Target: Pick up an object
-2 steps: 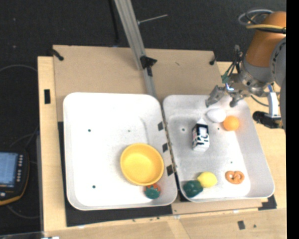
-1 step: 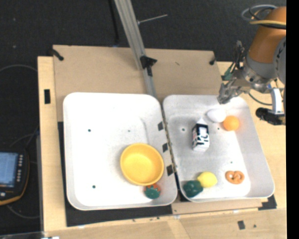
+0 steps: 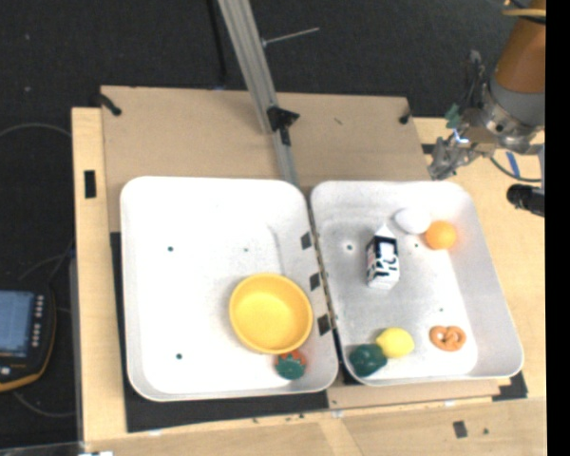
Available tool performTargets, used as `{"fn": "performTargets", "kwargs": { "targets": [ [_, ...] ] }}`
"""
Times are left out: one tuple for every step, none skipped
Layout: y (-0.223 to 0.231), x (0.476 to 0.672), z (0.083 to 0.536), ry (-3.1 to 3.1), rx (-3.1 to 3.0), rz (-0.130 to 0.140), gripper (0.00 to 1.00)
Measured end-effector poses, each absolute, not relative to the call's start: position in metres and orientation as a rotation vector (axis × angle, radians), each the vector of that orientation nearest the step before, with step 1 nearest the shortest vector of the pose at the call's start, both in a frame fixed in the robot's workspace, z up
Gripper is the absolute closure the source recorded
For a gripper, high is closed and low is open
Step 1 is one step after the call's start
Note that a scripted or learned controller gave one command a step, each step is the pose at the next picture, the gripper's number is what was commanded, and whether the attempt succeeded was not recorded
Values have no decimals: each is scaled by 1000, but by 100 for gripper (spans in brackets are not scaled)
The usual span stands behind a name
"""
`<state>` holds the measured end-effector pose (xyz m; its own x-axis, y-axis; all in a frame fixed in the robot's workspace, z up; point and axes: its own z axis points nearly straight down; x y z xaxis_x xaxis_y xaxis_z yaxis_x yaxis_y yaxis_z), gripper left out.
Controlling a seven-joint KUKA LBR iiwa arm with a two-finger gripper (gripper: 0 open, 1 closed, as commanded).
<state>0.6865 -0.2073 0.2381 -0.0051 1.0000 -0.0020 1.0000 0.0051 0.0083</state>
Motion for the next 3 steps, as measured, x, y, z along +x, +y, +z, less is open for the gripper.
{"fn": "performTargets", "kwargs": {
  "targets": [
    [-209,686,212,2226,2215,-5,100],
    [-157,661,218,2224,2216,-2,100],
    [-108,647,212,2227,2216,-1,100]
  ]
}}
